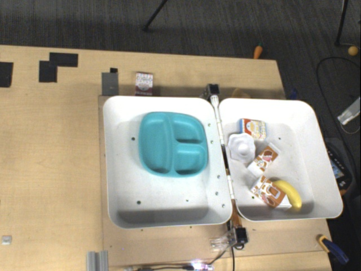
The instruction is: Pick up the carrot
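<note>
The right white bin (316, 151) holds a yellow banana (289, 194) near its front. Beside the banana lies a brown-and-white snack pack (267, 191), and a second one (264, 158) lies a little farther back. A white cup (241, 147) stands near the bin's left wall, with a small white carton with orange print (252, 129) behind it. A small orange thing (258, 52) lies past the bench's back edge; I cannot tell what it is.
The left white bin (121, 168) holds a teal divided plate (172, 143). A small printed box (144, 83) and a grey block (110, 82) stand behind that bin. A grey piece (350, 111) pokes in at the right edge. Cables lie at the front.
</note>
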### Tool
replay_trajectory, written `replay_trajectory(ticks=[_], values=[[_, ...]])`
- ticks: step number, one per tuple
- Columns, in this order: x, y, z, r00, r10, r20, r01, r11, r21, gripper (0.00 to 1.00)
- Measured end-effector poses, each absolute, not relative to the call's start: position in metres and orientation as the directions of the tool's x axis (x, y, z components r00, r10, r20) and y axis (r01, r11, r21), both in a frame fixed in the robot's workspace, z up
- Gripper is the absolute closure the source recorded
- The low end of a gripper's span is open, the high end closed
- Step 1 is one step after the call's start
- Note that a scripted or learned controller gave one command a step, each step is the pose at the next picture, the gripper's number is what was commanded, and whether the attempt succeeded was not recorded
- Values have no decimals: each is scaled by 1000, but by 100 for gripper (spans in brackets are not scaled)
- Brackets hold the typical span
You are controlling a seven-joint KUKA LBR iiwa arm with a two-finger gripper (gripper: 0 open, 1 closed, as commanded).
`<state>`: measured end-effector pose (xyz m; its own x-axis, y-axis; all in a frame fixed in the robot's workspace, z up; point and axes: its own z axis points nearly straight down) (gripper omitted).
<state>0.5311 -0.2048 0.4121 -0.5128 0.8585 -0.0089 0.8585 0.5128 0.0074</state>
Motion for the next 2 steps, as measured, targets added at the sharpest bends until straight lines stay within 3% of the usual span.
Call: replay_trajectory(ticks=[1, 2], values=[[528, -205, 432, -517, 856, -12, 856, 518, 9, 0], [564, -205, 432, -291, 957, -8, 957, 291, 10, 0]])
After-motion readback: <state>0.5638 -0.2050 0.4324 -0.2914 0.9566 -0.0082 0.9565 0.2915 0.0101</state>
